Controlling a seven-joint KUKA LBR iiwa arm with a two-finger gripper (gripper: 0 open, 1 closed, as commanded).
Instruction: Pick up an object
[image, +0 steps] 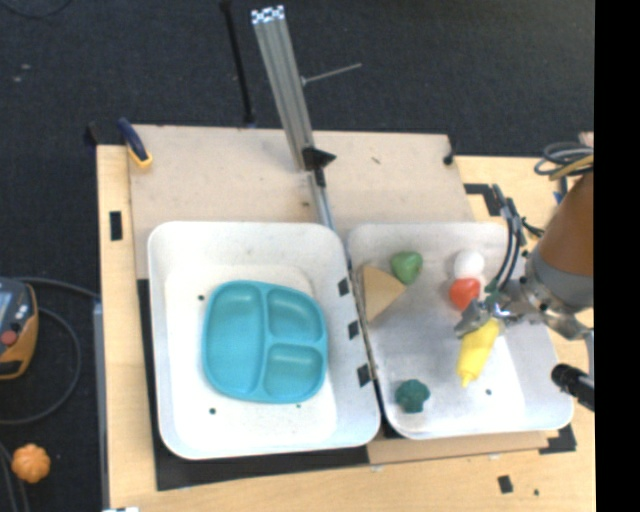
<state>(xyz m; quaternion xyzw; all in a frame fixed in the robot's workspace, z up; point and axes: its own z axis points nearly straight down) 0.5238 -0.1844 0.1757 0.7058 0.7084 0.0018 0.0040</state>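
The right bin (520, 400) holds several small objects: a green one (405, 266), a tan wedge (378, 290), a white ball (467, 263), a red piece (463, 293), a long yellow object (477, 352) and a dark green one (411, 394). My gripper (483, 317) reaches in from the right and sits low over the bin. It is right at the yellow object's upper end and just below the red piece. I cannot tell whether it touches the yellow object. The arm's orange band (575, 232) shows above the wrist.
A teal divided plate (265, 340) lies in the left bin (170, 270). A slanted metal post (290, 100) rises behind the bins. A blue-and-yellow clamp (135, 145) sits at the bench's back left corner. An orange ball (30, 461) lies off the bench at the lower left.
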